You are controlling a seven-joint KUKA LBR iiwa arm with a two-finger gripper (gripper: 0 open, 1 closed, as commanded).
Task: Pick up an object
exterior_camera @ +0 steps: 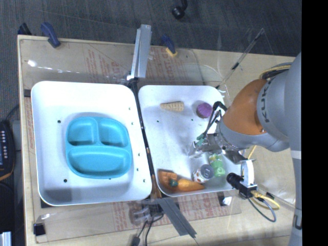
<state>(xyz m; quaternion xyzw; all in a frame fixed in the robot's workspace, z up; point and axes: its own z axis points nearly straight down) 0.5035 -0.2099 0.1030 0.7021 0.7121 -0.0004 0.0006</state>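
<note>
My gripper (201, 146) hangs low over the right bin (164, 137), near its right side. Its fingers are too small and blurred to read. Just below it lie a green item (218, 166) and a small can-like object (204, 173). An orange carrot (180, 183) rests along the bin's front wall. At the back of the same bin sit a tan cone-shaped piece (172, 106) and a purple ball (204, 109).
The left bin (46, 137) holds a blue divided plate (98, 146). A metal divider post (140, 53) rises between the bins at the back. Blue clamps (50, 34) grip the bench's far edge.
</note>
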